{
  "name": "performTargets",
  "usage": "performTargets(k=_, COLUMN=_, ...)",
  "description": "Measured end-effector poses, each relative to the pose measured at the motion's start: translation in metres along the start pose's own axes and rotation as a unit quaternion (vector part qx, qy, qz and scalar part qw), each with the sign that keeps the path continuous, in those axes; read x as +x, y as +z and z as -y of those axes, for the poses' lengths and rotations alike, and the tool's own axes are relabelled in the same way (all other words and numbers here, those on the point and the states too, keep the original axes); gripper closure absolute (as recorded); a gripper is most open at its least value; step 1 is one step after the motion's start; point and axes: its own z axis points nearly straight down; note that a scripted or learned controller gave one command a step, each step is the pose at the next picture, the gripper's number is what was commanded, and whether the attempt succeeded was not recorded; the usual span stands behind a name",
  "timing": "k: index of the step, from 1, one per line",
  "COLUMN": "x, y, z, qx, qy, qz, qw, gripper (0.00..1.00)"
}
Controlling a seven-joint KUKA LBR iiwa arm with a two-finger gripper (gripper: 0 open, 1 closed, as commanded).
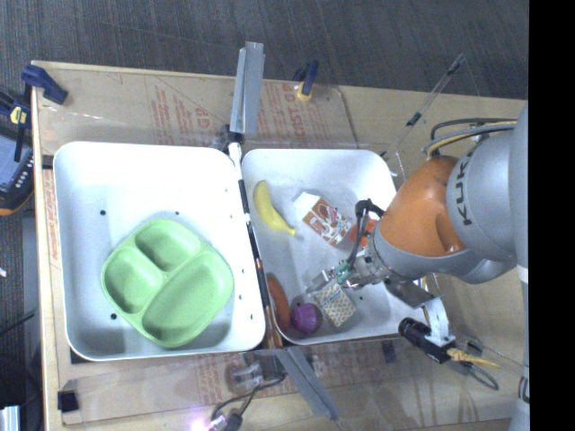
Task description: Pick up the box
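Observation:
The box (324, 220), a small white carton with orange-red print, lies flat in the upper middle of the right bin (305, 164). My gripper (334, 283) hangs low over the front part of that bin, a short way in front of the box and apart from it. Its tip is just above a small checkered object (340, 306). The grey arm with its orange band (422, 223) comes in from the right and covers the bin's right side.
A yellow banana (269, 208) lies left of the box. A purple round fruit (305, 317) and a red-orange item (278, 299) sit at the right bin's front left corner. The left bin (81, 178) holds a green divided plate (168, 281).

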Motion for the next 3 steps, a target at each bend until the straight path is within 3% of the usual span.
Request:
performTargets(k=1, x=0.01, y=-0.116, z=-0.002, qx=-0.002, qy=-0.08, qz=0.001, qw=0.9968, gripper=1.0)
performTargets(k=2, x=0.074, y=-0.117, z=-0.017, qx=0.0, qy=0.104, qz=-0.001, qw=0.9946, gripper=1.0)
performTargets(k=3, x=0.128, y=-0.089, z=-0.026, qx=0.001, qy=0.16, qz=-0.001, qw=0.9872, gripper=1.0)
